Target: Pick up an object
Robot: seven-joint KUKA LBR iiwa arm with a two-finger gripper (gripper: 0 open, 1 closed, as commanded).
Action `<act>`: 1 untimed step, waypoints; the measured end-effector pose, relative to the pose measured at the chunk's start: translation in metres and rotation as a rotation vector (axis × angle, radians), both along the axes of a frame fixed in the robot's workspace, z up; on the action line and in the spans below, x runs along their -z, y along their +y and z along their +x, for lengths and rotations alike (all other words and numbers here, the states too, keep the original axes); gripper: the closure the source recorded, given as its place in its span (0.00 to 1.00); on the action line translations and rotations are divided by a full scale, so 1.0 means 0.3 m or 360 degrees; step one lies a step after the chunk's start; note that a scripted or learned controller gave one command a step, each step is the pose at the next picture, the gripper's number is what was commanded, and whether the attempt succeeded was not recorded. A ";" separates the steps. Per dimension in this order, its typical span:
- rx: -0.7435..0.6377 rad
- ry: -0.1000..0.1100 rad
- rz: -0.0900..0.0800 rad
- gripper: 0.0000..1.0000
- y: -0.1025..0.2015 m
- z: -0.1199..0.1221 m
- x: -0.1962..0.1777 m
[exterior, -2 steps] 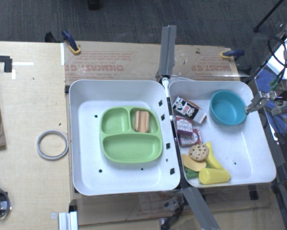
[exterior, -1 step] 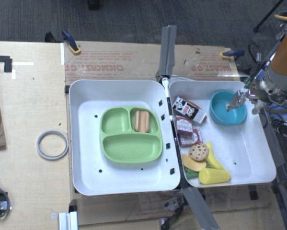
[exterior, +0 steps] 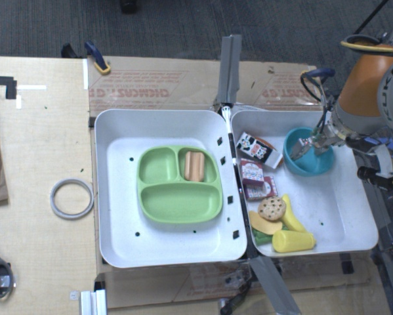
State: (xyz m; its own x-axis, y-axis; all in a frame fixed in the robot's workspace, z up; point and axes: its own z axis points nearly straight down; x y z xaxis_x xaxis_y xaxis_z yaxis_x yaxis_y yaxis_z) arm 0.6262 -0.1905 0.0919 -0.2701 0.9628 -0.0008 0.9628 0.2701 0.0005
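Gripper (exterior: 312, 143), its grip state impossible to tell, hangs over a blue bowl (exterior: 308, 157) at the back of the right bin (exterior: 344, 222), near snack packets (exterior: 256, 165), a cookie (exterior: 271, 208) and a yellow cup (exterior: 292, 241).

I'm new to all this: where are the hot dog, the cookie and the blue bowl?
hot dog (exterior: 194, 166), camera view, middle of the sausage.
cookie (exterior: 271, 208), camera view, centre of its top face.
blue bowl (exterior: 300, 164), camera view, left outer wall.

End effector (exterior: 312, 146) low, arm (exterior: 373, 84) bent.
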 end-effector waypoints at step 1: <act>-0.0005 0.0016 0.0016 0.00 -0.085 0.083 -0.021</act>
State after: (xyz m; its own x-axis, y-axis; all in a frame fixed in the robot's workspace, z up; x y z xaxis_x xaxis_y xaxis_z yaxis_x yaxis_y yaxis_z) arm 0.6511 -0.2160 0.0984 -0.2729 0.9620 0.0120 0.9620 0.2730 -0.0066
